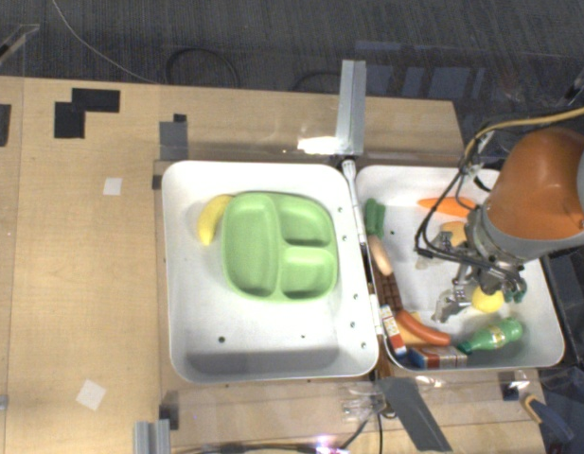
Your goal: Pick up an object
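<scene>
The green bottle [490,336] lies just below the claw [473,296]. A yellow object [487,300] sits at the claw's fingertips; whether they are closed on it cannot be told. Step in hand: grasping. Next: confirm grip, then lift vertically.

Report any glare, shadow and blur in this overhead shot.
Camera view: a bright glare patch on the bench behind the left bin; soft shadow along that bin's near wall; the green tray reads sharp; the pincer and small items around it look soft, muddled.
</scene>
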`<action>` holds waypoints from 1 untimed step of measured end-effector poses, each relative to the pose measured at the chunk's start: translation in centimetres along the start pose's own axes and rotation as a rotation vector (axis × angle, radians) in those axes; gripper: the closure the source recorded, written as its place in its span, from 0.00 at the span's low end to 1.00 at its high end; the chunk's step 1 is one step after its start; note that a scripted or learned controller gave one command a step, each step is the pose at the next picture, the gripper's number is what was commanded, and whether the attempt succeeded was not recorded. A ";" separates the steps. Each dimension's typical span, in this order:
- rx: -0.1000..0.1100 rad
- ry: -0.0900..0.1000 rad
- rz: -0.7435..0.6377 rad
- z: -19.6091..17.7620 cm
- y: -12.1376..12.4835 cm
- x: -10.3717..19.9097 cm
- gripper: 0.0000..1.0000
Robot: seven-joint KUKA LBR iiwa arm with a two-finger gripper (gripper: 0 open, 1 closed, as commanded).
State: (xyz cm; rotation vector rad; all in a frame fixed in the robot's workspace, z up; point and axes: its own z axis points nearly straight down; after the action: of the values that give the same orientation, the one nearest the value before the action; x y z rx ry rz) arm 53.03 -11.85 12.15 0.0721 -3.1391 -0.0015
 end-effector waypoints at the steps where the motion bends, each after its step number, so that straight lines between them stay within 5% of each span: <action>1: 0.002 -0.017 0.048 3.2 -1.2 -10.2 0.00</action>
State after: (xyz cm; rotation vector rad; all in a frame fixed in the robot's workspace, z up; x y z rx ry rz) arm 63.25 -12.56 8.93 -0.0033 -3.1568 0.0014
